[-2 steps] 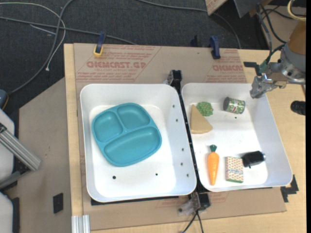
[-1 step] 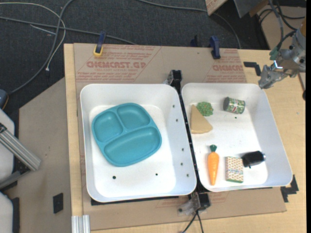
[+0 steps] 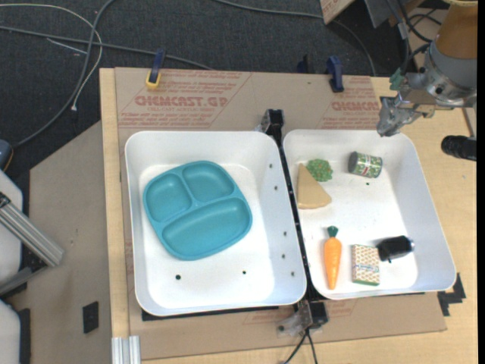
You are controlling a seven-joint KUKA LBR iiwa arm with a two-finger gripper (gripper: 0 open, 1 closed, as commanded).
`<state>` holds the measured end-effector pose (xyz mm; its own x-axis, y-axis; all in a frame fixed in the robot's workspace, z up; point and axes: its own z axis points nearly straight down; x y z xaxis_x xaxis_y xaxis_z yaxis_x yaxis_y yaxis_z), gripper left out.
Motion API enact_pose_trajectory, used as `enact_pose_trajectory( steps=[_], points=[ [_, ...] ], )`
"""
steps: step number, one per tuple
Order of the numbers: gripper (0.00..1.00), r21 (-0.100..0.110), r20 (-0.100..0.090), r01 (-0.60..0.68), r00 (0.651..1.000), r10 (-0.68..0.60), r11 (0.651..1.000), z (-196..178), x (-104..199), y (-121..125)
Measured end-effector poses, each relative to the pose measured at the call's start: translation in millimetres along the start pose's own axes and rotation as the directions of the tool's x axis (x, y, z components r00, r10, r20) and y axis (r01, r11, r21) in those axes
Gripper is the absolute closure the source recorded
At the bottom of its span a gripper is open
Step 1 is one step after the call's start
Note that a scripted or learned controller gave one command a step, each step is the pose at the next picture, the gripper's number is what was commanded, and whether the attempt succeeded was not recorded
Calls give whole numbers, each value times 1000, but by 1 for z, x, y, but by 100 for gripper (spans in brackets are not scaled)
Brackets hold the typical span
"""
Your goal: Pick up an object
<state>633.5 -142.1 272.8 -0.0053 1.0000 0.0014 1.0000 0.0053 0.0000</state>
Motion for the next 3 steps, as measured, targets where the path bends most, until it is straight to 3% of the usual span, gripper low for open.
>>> enact_pose_trajectory(
  steps=[1,3],
  points=[
    [100,2,0,-2,1000,2,1000,14,51,7],
    [100,4,0,-1,1000,1,1000,31,148,-3]
  ],
)
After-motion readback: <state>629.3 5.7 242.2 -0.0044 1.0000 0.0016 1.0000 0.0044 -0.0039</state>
